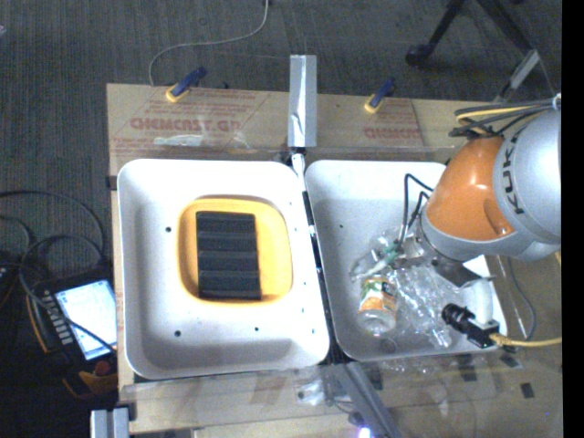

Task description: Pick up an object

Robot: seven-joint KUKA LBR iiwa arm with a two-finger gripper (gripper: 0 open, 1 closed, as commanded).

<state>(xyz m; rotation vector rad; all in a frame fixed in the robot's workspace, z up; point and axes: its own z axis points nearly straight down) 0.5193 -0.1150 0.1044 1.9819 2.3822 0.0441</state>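
Brown board bench [228, 121] on grey carpet, two blue clamps at its far edge. Left bin [146, 272] holds a yellow tray with a black ribbed insert [228, 255]. Right bin [351, 199]: crumpled clear plastic [415, 295], small can [377, 304] beside it, under the arm [484, 199].

Blue clamps [186, 83] on cardboard sheet [182, 121]; tablet [84, 316] on floor

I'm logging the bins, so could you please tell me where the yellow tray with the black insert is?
The yellow tray lies in the middle of the left bin, across the divider from the arm.
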